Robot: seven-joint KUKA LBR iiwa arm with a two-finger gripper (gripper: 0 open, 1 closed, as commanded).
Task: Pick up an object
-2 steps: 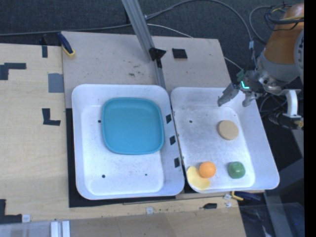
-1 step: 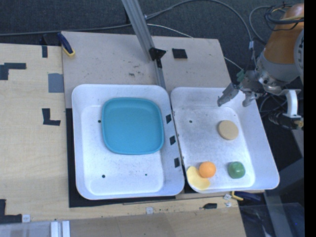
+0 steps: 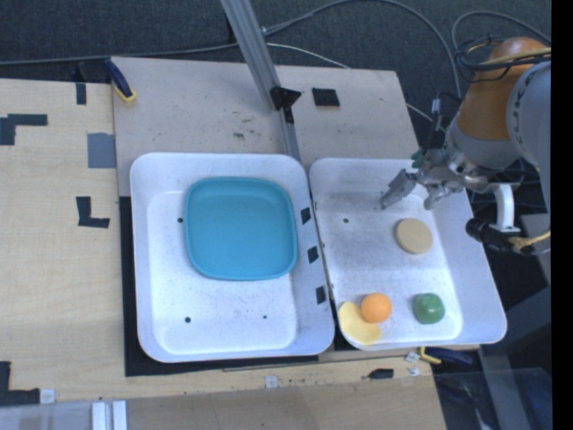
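On the counter (image 3: 63, 240), two white bins are set side by side, presumably so that things can be taken from one and dropped in the other. In the left bin (image 3: 161, 321) a blue plate (image 3: 240, 227) is laid flat, toward the far side, with nothing resting on it.

In the right bin (image 3: 358, 240) the small things are gathered. At its near edge a yellow piece (image 3: 354, 328) is lodged against the corner, and an orange ball (image 3: 376, 307) is seen touching or overlapping it. A green ball (image 3: 429, 307) is placed just to their right, apart from them. Further back, a tan disc (image 3: 414, 236) lies flat in open floor, which is judged to make it the easiest thing to reach.

The gripper (image 3: 414, 192) is held above the far part of this bin, just beyond the disc, its jaws spread and pointed downward with nothing between them. It is judged that a descent onto the disc is being prepared; as the disc lies low, slipping is a risk.
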